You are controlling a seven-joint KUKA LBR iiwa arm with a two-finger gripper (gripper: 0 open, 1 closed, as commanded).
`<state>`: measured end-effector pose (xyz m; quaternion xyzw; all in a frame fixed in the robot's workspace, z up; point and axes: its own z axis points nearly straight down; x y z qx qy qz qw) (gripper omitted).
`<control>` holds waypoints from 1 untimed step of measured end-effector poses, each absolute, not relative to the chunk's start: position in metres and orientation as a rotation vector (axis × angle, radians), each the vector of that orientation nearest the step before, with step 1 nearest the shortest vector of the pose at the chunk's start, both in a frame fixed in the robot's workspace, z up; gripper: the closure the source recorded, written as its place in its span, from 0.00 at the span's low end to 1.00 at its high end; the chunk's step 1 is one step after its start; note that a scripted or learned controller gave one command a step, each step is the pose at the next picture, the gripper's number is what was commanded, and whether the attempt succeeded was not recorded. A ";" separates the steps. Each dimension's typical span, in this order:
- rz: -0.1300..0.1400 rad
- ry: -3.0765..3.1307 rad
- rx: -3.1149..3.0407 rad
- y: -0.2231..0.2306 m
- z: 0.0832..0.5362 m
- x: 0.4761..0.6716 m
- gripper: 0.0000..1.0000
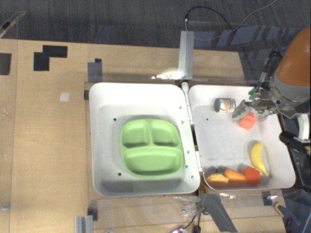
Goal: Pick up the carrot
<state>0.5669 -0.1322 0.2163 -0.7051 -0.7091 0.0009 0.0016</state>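
While the arm (291, 76) reaches in from the right, its gripper (252, 109) hangs over the upper right part of the right bin (214, 144), just above a small red-orange block (247, 121). Whether the block sits between the jaws or merely below them, I cannot tell, nor how wide they stand. The carrot (234, 175) lies along the bin's lower edge, well apart from the gripper, between a yellow-brown piece (217, 178) and a red block (252, 174). A banana (259, 158) lies near the right wall, and a metal can (224, 104) sits near the top. The left bin (104, 130) holds a green tray with 3 compartments (151, 147).
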 end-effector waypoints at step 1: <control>0.005 -1.952 -2.456 -0.127 0.163 0.508 0.00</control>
